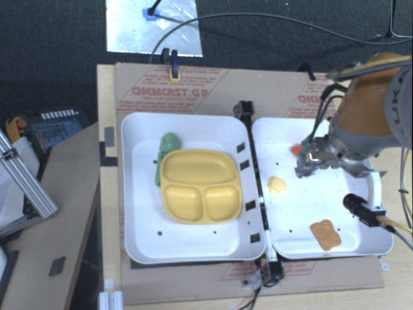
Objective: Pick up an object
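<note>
Left bin (139, 237) well left of gripper: yellow divided tray (199, 185), green obj (168, 144) touching tray's far-left edge. Right bin (377, 241) under gripper (308, 163), which hangs over bin's far part. Grip state: cannot tell. Brown piece (326, 234) nearer cam, well apart. Pale yellow piece (277, 185) near, left-front. Small orange-red bit (296, 150) just beside gripper.

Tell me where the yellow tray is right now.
The yellow tray lies in the left bin, about mid-bin, resting partly over a green object at its upper left.
</note>
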Available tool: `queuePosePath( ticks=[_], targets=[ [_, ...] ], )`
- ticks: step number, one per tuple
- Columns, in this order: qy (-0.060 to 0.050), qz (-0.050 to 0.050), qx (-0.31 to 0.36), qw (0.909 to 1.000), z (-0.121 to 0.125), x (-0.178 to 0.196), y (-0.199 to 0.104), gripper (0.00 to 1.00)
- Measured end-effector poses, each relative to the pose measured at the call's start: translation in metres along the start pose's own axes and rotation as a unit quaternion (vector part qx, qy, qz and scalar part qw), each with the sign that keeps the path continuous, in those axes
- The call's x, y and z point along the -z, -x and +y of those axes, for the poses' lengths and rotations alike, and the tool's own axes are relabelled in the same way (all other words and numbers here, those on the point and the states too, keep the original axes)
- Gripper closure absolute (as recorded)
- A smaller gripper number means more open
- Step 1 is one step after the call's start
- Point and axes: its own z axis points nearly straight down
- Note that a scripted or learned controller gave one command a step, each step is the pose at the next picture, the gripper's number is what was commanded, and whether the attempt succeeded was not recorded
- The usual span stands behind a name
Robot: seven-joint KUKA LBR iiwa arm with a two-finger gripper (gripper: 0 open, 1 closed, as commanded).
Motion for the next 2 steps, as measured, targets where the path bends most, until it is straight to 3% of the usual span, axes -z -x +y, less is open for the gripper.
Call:
queuePosePath(
  ticks=[2],
  targets=[
    [-0.001, 0.0, 0.0, 1.0, 0.015, -0.001, -0.101, 1.0]
  ],
)
